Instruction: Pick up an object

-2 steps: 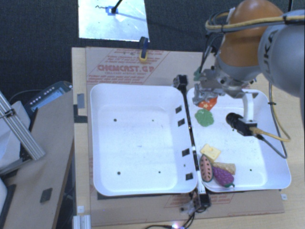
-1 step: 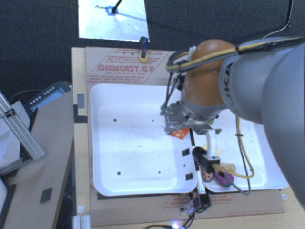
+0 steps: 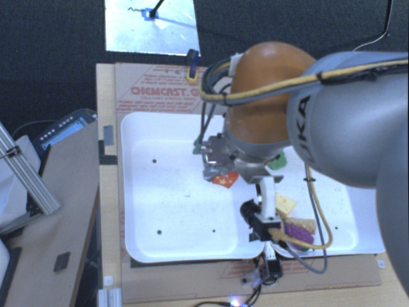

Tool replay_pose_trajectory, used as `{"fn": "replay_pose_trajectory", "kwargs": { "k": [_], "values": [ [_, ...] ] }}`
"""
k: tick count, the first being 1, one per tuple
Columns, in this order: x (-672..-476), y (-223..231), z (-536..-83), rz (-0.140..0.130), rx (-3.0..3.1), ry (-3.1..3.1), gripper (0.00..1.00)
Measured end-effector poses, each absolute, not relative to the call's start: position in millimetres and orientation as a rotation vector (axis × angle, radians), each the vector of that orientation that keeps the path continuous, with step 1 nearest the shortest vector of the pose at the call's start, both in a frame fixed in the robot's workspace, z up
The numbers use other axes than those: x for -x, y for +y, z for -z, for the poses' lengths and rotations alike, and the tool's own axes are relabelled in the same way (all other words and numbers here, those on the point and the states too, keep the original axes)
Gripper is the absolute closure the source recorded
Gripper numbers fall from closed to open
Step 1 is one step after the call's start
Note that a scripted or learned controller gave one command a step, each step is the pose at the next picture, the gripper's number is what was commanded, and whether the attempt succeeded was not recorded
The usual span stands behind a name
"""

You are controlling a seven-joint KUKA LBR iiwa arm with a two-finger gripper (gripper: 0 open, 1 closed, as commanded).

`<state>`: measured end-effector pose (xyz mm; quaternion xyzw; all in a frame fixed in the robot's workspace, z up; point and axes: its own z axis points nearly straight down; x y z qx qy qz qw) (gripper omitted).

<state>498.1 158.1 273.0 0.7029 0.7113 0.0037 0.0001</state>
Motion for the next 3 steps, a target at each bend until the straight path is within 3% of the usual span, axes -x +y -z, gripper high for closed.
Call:
{"fn": "replay_pose_trajectory", "kwargs": {
  "k": [1,2,3],
  "values": [
    [-519.5,173.4,-246.4,-0.001,-2.215,2.227,1.0],
    [-511.7,239.2,-305.6,-0.012,-2.209,2.234,1.0],
    [-503.0,234.4,-464.8,-0.029,-2.21,2.225,1.0]
  ]
}}
